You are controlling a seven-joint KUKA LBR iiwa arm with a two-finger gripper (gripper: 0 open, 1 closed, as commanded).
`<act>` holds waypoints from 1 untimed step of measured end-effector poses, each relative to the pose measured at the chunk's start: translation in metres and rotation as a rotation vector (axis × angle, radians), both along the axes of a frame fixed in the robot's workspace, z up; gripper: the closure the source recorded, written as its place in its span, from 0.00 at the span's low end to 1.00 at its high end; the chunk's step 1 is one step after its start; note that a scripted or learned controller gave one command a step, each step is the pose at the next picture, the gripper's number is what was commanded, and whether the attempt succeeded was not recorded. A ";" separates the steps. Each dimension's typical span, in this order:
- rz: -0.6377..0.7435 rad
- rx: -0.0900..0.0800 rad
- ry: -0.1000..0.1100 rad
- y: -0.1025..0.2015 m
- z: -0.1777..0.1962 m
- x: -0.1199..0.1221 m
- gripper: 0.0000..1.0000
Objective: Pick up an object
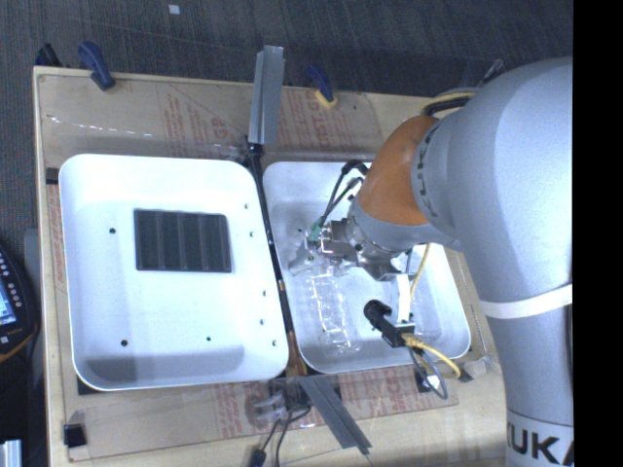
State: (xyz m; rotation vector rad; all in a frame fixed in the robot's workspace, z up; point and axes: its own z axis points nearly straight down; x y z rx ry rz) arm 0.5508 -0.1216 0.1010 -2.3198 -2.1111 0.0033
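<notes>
In the right-hand bin [290,195], I am watching the gripper [321,243] hanging over the middle; I cannot tell whether it is spread or closed. A clear plastic object [333,311] is lying just at its six o'clock, on the bin floor.

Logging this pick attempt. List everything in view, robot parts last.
Shallow white plastic left bin: one, white, bench's left side.
Shallow white plastic right bin: one, white, beside it.
Dark ribbed rectangular panel: one, dark grey, middle of left bin's floor.
Clear plastic bottle-like object: one, transparent, lying in right bin.
Blue clamps: two, blue, bench's far edge.
Grey metal bars: two, grey, far and near edges.
Pale wooden bench: one, tan, under both bins.
Grey arm with orange band: one, reaching from the right.
Gripper: one, metallic, over right bin, by the clear object.
</notes>
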 end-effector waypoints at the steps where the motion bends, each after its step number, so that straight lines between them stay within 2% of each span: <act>1: -0.018 -0.001 -0.002 0.066 0.091 0.022 1.00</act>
